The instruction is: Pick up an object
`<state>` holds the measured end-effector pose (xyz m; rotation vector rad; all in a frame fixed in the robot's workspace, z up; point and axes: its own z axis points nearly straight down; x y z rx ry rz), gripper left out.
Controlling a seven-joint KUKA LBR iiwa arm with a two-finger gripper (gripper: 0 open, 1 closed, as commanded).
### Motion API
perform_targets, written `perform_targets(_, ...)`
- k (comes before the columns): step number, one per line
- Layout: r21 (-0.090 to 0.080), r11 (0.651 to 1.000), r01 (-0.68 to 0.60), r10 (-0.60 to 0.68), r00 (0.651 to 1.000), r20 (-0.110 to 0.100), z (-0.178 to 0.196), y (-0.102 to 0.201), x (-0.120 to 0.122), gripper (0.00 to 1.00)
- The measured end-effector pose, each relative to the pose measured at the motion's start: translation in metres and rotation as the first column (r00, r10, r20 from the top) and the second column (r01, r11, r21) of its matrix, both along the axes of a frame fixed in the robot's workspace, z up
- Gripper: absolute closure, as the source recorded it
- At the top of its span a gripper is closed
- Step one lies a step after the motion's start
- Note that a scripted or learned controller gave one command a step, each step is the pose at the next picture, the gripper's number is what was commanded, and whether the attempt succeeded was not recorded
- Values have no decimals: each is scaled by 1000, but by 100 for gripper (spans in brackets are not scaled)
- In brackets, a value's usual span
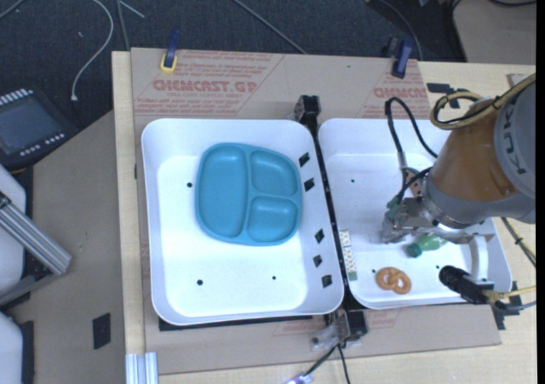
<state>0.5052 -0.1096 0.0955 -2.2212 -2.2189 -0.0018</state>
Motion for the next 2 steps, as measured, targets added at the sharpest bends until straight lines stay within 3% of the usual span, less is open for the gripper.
perform_targets(2,-3,1000,-3,3,1000,7,106,12,0,100)
